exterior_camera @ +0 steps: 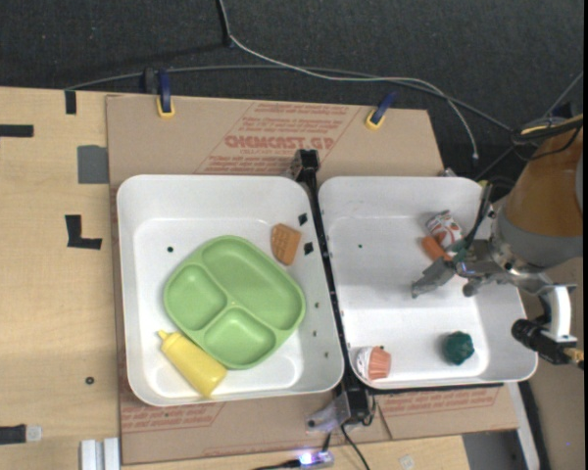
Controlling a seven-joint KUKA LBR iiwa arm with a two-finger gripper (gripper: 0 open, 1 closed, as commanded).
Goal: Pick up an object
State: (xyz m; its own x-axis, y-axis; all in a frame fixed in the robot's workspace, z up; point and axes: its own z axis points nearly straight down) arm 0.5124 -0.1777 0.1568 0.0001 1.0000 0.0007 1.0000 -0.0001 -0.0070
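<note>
In the camera view, two shallow white plastic bins sit side by side on the table, and the black divider (pixel 318 262) where they meet serves as the landmark. Left of the divider, the left bin (pixel 137 262) holds a light green three-compartment plastic plate (pixel 234 302), a yellow squeeze bottle (pixel 190 362) lying at the plate's near-left edge, and a small tan bread-like piece (pixel 285 244) between the plate and the divider.

Right of the divider, the right bin (pixel 392 196) holds a small orange and white cup-like object (pixel 374 362) close to the divider at the near wall, a dark teal crumpled lump (pixel 458 348) farther right, and a red, white and orange toy-like item (pixel 441 234) toward the far right.

The grey arm's pincer (pixel 433 280) is low over the right bin's floor, just beside that red and white item, with dark fingers pointing toward the divider. They look somewhat spread, with nothing visibly between them.

As I judge it, nothing has been picked up: every candidate rests on a bin floor. Closing on an object and lifting it remain to be done.
</note>
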